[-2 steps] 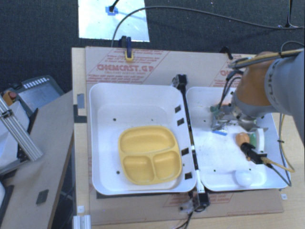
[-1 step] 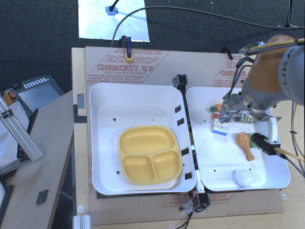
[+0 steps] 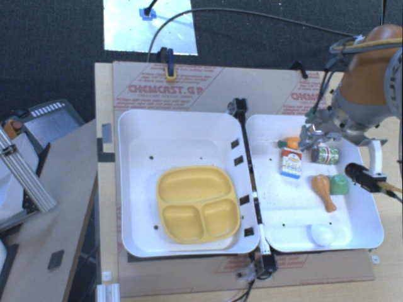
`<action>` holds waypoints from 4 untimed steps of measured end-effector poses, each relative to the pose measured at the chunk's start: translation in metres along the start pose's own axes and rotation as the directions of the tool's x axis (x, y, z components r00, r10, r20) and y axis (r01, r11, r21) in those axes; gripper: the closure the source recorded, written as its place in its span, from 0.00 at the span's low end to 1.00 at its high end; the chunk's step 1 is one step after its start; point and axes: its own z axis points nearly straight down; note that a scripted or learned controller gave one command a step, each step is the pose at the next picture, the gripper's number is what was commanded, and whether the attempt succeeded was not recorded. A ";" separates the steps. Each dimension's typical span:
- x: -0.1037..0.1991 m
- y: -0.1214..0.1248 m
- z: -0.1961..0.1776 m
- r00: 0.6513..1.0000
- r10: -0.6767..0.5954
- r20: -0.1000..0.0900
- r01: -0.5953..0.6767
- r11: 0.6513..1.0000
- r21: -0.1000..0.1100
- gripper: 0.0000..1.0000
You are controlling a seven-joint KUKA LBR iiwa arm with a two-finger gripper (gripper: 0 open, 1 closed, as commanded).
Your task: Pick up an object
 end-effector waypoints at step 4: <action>0.160 0.014 -0.026 1.000 -0.006 -0.004 0.006 1.000 0.006 1.00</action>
